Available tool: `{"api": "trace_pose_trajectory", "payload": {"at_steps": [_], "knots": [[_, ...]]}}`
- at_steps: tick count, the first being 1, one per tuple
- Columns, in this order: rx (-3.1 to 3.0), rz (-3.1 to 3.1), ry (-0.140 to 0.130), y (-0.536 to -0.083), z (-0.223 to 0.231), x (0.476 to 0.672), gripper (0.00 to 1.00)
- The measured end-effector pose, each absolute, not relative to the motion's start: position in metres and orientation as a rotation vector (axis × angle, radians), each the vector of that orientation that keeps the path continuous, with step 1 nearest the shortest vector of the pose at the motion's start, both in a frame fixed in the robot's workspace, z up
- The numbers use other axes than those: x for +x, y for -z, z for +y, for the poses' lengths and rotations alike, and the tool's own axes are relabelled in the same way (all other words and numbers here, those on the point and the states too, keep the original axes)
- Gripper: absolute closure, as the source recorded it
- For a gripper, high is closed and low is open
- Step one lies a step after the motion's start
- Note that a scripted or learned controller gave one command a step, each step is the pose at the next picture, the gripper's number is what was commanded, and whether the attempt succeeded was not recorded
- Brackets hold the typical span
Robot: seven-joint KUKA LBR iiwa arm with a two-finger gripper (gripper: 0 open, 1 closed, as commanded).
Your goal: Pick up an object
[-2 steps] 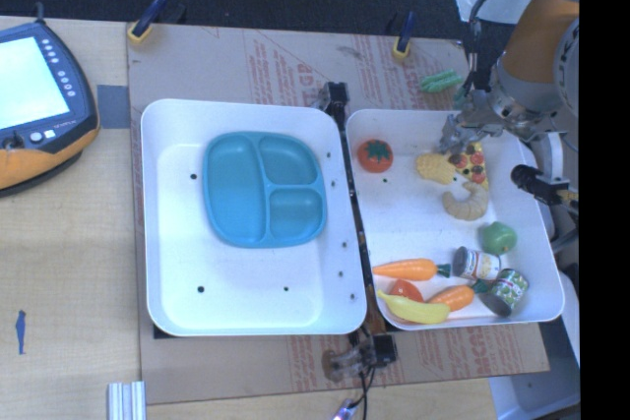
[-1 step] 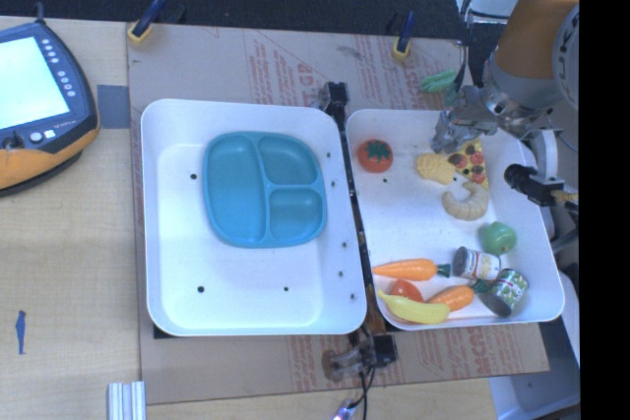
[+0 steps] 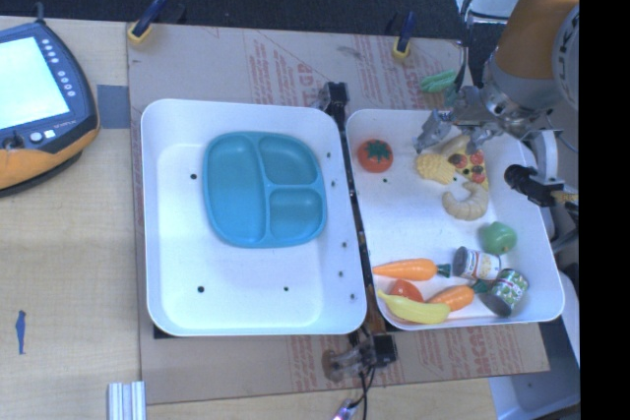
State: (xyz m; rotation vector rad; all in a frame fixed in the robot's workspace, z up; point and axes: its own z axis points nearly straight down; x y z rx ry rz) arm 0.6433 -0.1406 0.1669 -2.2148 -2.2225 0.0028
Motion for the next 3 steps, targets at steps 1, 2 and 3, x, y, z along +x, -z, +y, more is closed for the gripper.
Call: {"api": "trace_pose_trajectory", "payload": {"at_steps": [1, 2, 3], "knots": [[-2.215, -2.224, -0.007, -0.091, -0.167, 0.613, 0.00], [-2.213, -2.226, -0.008, -0.102, -0.168, 0.614, 1.00], [-2.213, -2.226, -0.009, -0.102, -0.168, 0.614, 0.00]]}}
